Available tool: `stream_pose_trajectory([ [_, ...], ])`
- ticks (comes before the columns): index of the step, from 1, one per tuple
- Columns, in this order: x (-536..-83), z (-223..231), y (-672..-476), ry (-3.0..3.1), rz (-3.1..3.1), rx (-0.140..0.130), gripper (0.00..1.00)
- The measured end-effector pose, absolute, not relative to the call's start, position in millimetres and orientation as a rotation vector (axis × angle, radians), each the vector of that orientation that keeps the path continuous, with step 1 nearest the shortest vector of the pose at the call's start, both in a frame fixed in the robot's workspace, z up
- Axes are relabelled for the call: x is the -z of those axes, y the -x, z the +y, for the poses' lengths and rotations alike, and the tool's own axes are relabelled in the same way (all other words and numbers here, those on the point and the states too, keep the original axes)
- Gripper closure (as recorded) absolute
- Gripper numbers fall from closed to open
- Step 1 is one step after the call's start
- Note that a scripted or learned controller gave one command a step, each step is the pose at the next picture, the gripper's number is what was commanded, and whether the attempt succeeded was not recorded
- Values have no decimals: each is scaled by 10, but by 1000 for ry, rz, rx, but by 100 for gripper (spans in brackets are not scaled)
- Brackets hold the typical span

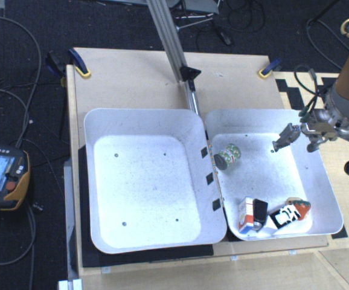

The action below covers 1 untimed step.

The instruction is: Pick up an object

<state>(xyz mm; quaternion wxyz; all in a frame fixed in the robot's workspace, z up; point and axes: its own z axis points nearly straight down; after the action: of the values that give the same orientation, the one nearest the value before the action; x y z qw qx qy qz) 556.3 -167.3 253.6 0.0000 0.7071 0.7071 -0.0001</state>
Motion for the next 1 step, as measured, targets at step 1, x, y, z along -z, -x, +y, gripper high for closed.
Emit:
stream_pose_trajectory([
  [1,-1261,-1768,-5090,-2229,2225,8,0],
])
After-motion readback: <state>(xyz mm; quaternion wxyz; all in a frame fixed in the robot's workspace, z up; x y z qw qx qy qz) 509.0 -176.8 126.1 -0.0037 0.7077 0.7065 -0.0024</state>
